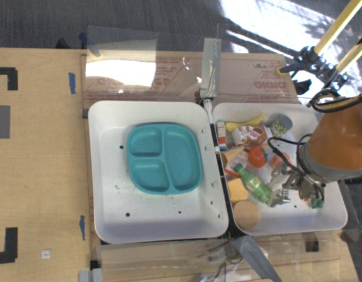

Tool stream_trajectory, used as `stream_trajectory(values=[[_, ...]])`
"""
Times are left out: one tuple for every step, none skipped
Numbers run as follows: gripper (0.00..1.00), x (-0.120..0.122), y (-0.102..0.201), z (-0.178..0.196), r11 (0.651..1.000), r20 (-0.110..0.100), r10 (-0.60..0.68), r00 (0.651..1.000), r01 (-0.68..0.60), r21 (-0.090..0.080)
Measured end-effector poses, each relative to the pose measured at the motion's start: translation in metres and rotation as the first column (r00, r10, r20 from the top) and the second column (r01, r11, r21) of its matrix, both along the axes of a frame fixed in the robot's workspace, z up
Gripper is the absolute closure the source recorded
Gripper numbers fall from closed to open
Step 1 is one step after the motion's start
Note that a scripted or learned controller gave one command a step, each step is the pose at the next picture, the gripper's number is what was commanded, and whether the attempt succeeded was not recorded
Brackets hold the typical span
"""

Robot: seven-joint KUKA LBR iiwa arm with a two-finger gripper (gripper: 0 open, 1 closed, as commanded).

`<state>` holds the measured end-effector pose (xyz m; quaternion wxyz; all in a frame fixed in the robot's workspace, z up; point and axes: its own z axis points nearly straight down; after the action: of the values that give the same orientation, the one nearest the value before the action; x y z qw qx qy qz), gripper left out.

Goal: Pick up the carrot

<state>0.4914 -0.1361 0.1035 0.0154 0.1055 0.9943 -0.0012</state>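
Note:
The right bin (334,219) holds a heap of toy food. A small orange piece that looks like the carrot (234,170) lies at the heap's left side, partly under a green bottle (254,185). My gripper (281,196) hangs low over the middle of the right bin, just right of the bottle's lower end and well to the right of the orange piece. The grey arm with its orange band (339,143) covers the bin's right part. I see nothing held in the gripper.
Around the carrot lie a red tomato (257,155), a yellow wedge (236,187), a tan round piece (247,214), a yellow banana (251,121), a grey can (280,123) and a small green item (317,202). The left bin (104,157) holds a teal divided plate (165,157).

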Motion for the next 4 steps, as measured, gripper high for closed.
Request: stream_trajectory(values=[[1.0,-0.01,-0.004,0.022,0.969,-0.024,0.247,0.969,-0.247,0.003],[1.0,0.008,0.03,0.096,0.969,-0.02,0.248,0.968,-0.248,0.003],[1.0,0.015,0.09,0.133,0.979,-0.018,0.203,0.979,-0.203,0.005],[1.0,-0.014,0.023,0.007,0.913,-0.035,0.408,0.912,-0.408,0.01]])
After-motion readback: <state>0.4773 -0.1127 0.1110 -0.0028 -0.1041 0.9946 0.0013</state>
